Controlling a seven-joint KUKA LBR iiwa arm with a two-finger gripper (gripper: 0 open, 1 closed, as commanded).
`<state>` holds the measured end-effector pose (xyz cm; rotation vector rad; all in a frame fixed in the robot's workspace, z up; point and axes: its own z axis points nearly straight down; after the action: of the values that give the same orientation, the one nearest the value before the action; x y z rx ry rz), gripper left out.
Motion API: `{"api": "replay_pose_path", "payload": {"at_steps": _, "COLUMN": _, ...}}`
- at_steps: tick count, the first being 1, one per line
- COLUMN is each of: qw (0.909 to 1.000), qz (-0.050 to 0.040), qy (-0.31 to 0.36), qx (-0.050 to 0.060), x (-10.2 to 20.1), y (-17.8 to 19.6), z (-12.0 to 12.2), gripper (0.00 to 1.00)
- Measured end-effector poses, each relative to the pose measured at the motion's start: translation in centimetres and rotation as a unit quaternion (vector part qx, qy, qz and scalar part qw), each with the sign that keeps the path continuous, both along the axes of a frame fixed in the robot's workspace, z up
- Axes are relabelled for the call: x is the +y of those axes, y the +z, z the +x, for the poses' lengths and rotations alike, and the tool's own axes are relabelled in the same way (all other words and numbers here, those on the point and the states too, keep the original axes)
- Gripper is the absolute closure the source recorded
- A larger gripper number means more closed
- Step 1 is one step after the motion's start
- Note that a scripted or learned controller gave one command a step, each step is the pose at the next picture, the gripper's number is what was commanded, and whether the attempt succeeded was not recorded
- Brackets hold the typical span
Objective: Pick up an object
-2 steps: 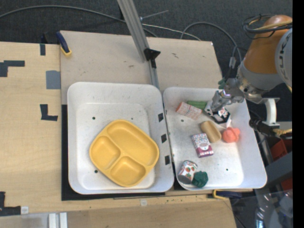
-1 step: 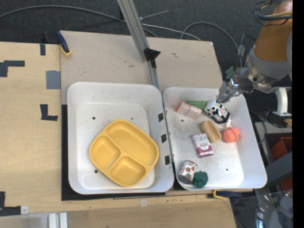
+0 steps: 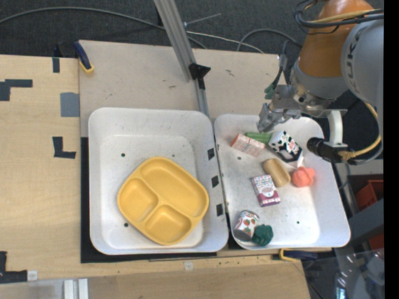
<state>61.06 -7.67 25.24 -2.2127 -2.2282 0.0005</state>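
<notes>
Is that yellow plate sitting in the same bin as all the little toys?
No, the yellow plate lies in the left bin.

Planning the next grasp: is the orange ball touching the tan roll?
Apart: the camera view shows white bin floor between the orange ball and the tan roll.

Light wood bench (image 3: 143, 73) spread across the shot, with a paler board to the left carrying dark tape marks (image 3: 62, 147). Two shallow white bins sit directly on it, side by side, edges touching: the left bin (image 3: 100, 167) and the right bin (image 3: 330, 223). A grey metal post (image 3: 177, 33) slants up from the bench just behind where the bins meet. A blue-and-yellow clamp (image 3: 84, 58) grips the bench's far left corner.
</notes>
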Motion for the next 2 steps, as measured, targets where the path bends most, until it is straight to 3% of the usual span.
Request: {"api": "replay_pose_path", "payload": {"at_steps": 2, "qw": 1.0, "qz": -0.0001, "qy": 0.0, "qx": 0.001, "x": 10.9, "y": -2.3, "z": 2.1, "gripper": 1.0}}
